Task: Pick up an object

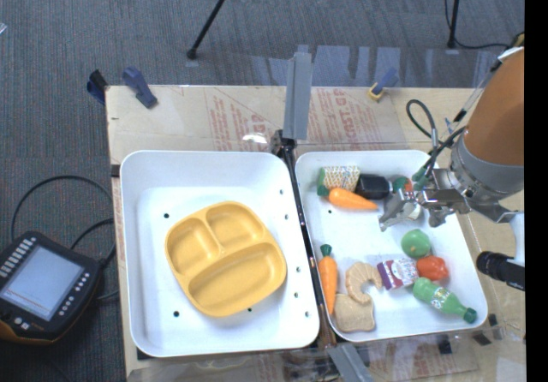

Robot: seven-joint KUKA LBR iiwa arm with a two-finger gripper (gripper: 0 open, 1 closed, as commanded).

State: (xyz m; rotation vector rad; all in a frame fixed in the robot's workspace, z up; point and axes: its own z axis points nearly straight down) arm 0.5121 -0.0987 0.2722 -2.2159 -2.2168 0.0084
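1. Jaws could not be judged from this slanted view: the gripper [417, 207] was a tangle of grey metal low over the upper part of the right bin [476, 200], and whether it stood open or closed I cannot tell.
2. Nothing showed in its grasp, so the pick looked not yet done; every toy lay on the bin floor.
3. By my reading the arm was at the approach stage, with closing on an item and lifting it clear left to do.
4. Nearest candidates were the green ball [416, 242] just below the gripper, the black block [373, 186] just to its left, and the loose carrot [352, 199] lying flat beside that block.
5. That carrot was orange with a green stub at its left end, tapering to the right, and touching or nearly touching the woven roll [340, 176] above it.
6. A second carrot [329, 279] lay upright along the bin's left wall, near the croissant [363, 277] and the toast slice [354, 312].
7. At the lower right a can [396, 271], a red tomato [433, 268] and a green bottle [443, 300] crowded together.
8. Beside all this, the left bin [145, 200] carried a yellow divided plate [225, 257], well apart from the gripper.
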